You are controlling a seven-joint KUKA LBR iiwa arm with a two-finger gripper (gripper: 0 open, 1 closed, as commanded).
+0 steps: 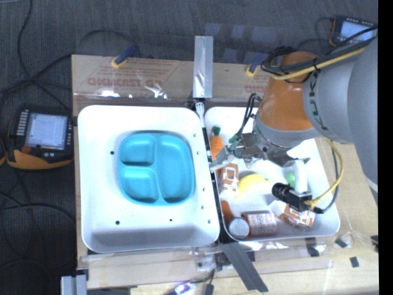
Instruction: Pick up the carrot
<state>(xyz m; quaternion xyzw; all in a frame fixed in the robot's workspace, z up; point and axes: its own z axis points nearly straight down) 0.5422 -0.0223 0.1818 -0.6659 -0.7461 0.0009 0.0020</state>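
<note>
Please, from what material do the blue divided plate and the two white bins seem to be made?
The blue divided plate looks like moulded plastic with a smooth matte finish: one even colour, rounded compartment edges. The left white bin and the right white bin also look like plastic, slightly glossy, with soft rounded corners and light reflections on the rims. Painted metal cannot be fully excluded.

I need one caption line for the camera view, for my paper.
KUKA arm's gripper low in the right bin, beside the carrot; blue divided plate in the left bin.

Orange carrot [216, 145] lying against right bin's left wall.
</note>
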